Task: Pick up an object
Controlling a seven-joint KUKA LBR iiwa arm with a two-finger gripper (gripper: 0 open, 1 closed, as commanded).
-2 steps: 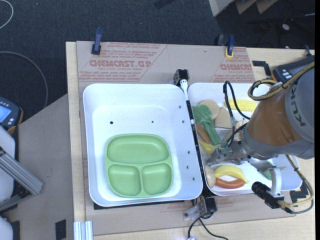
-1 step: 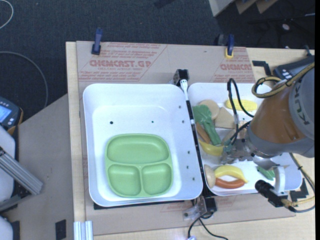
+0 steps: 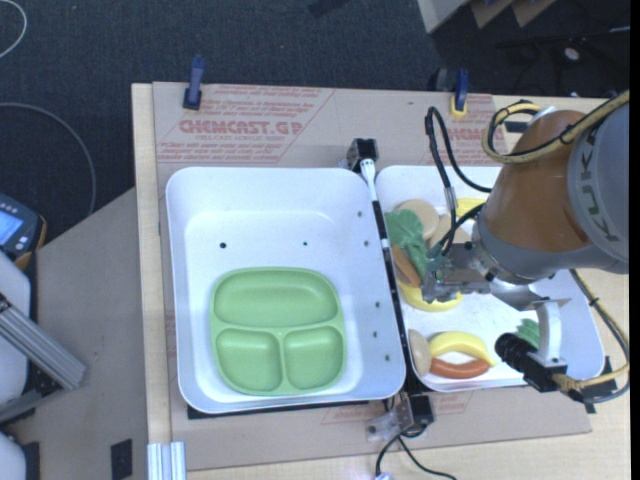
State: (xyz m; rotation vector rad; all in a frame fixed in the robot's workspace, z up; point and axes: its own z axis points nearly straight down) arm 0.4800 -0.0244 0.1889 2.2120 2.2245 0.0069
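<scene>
Gripper [image 3: 437,286] low in right bin [image 3: 585,313], at 9 o'clock side near the wall shared with left bin [image 3: 190,268]; finger state cannot be told. It sits among crowded toy food: green leafy piece [image 3: 407,230], tan round piece [image 3: 425,215], yellow ring [image 3: 432,299]. At 6 o'clock, banana [image 3: 458,345] touching a red sausage [image 3: 461,367]. Left bin: smooth green three-compartment tray [image 3: 277,328], open floor at 12 o'clock.

Seen from above, 2 white bins sit side by side. The gripper [image 3: 437,280] is low in the right bin [image 3: 590,343], among toy foods [image 3: 415,238]. Left of it, a green tray [image 3: 277,328] lies in the left bin [image 3: 270,203].
</scene>
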